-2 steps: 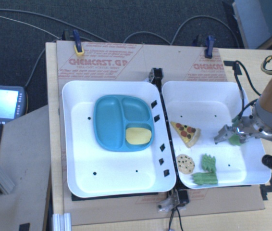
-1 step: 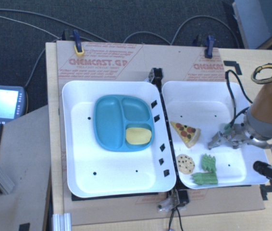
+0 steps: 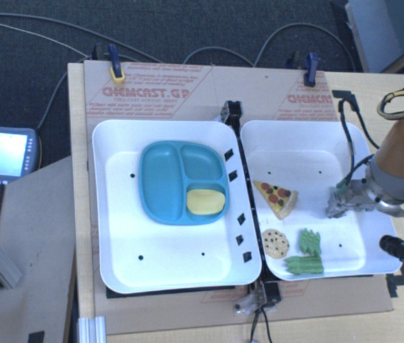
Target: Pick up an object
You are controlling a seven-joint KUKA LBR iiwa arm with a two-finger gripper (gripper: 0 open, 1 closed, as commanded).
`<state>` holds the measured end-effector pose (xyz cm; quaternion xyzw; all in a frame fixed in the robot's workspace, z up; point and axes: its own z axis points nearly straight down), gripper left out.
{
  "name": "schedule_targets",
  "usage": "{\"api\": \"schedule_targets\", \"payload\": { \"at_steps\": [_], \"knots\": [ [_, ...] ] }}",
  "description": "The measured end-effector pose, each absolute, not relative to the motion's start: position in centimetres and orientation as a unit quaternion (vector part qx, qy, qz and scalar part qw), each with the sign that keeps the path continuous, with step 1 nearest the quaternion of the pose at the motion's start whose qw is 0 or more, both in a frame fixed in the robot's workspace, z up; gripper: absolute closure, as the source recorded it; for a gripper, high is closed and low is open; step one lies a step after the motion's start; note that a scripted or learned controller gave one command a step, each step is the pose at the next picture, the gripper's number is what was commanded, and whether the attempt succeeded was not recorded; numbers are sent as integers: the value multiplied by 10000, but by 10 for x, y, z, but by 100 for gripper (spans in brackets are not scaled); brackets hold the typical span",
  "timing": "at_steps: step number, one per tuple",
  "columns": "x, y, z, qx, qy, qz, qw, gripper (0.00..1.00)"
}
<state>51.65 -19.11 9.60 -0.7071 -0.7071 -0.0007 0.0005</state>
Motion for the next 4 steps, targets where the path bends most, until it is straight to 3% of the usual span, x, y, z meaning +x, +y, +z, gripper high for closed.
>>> {"api": "schedule_targets", "payload": {
  "at_steps": [3,4],
  "knots": [
    [521,-199,233,-7065,-7077,-15,-30,100],
    [540,-151,242,-7048,-7094,-13,-8,100]
  ]
}}
